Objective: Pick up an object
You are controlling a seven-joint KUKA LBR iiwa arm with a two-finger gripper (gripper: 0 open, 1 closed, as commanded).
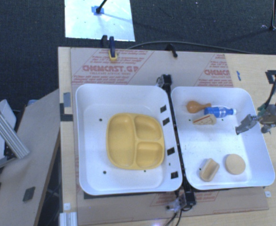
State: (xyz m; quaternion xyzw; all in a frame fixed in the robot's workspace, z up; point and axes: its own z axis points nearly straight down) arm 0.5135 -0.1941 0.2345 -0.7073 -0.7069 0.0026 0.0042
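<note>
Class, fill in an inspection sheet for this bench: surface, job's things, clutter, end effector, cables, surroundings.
Surface: bench bearing left bin and right bin.
Job's things: right bin holds orange drumstick-shaped toy, blue bottle, wedge, bread-like piece, round tan disc.
Clutter: yellow divided plate in left bin.
End effector: end effector at right bin's right rim; finger state unclear.
Cables: black cable along bench's far edge.
Surroundings: dark carpet, pale sheet.

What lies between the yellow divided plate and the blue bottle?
In the camera view, the bins' adjoining walls and a tan wedge lie between the yellow divided plate and the blue bottle.
</note>
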